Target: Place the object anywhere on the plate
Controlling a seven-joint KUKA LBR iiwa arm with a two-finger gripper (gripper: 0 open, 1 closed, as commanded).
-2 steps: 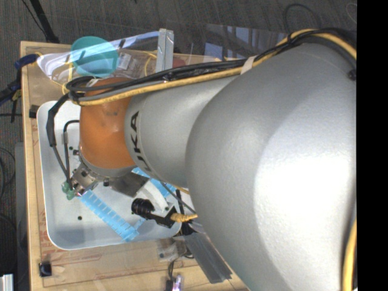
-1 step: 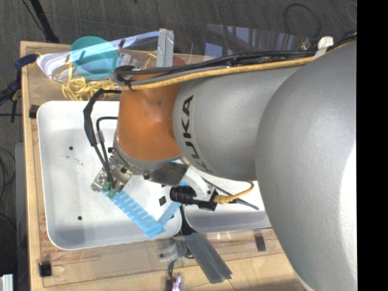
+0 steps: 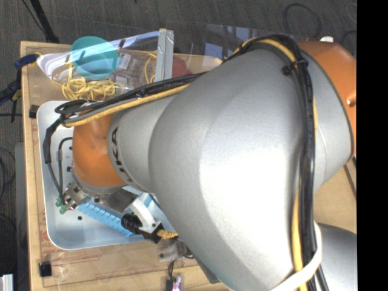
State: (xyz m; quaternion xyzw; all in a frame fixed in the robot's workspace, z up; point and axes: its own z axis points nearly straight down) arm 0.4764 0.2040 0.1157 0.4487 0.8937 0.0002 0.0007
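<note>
Pincer (image 3: 68,197) — clenched or released cannot be told — sits under the large grey arm (image 3: 242,162), low over the lower white bin (image 3: 63,235). A blue ribbed object (image 3: 100,214) lies on that bin's floor, just beside the pincer.

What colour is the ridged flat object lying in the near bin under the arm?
Light blue ridged flat object, seen in the camera view.

Far bin (image 3: 162,53): teal bowl-like item (image 3: 94,54) at its left w/ tangled yellow string (image 3: 90,88) just below it, red item (image 3: 180,67) past the divider. Near bin (image 3: 45,162): light-blue comb-like piece (image 3: 102,216). Wooden bench (image 3: 36,96) under both.
</note>
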